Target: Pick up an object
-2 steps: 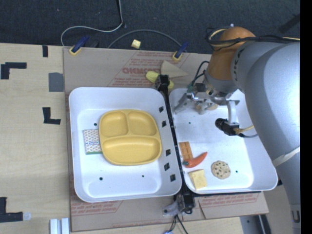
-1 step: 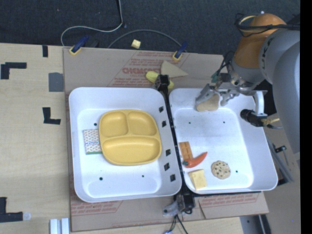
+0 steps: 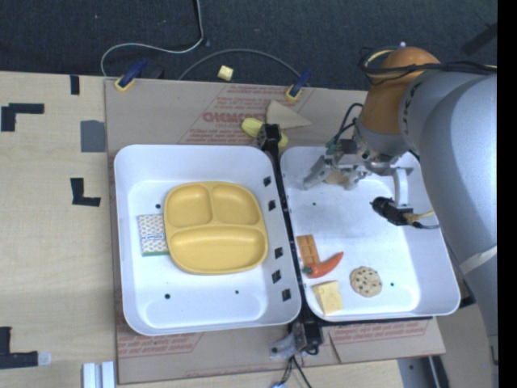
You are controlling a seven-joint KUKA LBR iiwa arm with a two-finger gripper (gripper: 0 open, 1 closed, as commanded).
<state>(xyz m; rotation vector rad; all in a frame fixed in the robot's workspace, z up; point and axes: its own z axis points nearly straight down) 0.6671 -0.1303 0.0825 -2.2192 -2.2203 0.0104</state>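
A yellow tray (image 3: 216,226) fills the left bin (image 3: 129,168), a card (image 3: 151,234) at its nine o'clock, while the gripper (image 3: 333,168) hangs over the right bin (image 3: 436,297), cookie (image 3: 366,281), cheese (image 3: 329,298) and carrot (image 3: 325,264) at six o'clock.

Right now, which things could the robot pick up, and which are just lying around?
For the job: gripper; cookie; red pepper; yellow cheese block; orange cracker.

Just lying about: yellow divided plate; patterned card beside it; yellow clamps on the cardboard; cables.
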